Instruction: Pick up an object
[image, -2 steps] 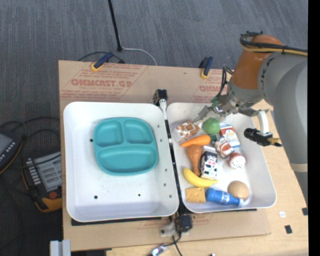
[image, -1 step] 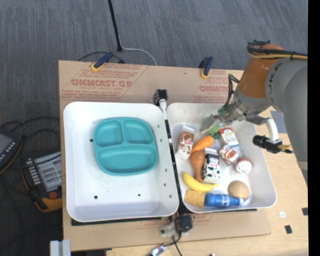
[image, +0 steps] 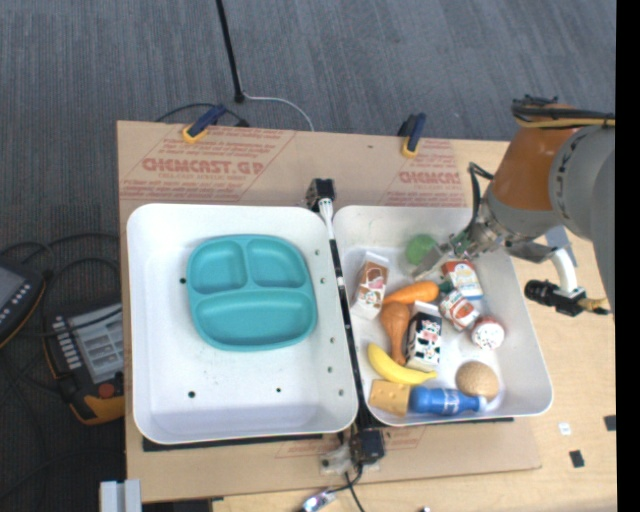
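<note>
Reaching into the right bin (image: 535, 370), the gripper (image: 462, 243) hovers beside a green object (image: 421, 246); finger state cannot be told.

Landmark is the divider (image: 341, 290) between the two bins; left of it, the teal tray (image: 251, 292) sits mid-bin with bare white floor open all round; right of it, toys crowd the floor, banana (image: 397, 366), blue bottle (image: 447, 402), carrot (image: 412, 293) packed close; the arm (image: 540, 180) blocks the far-right corner; a bare strip lies nearest the clamps (image: 410, 135).
</note>
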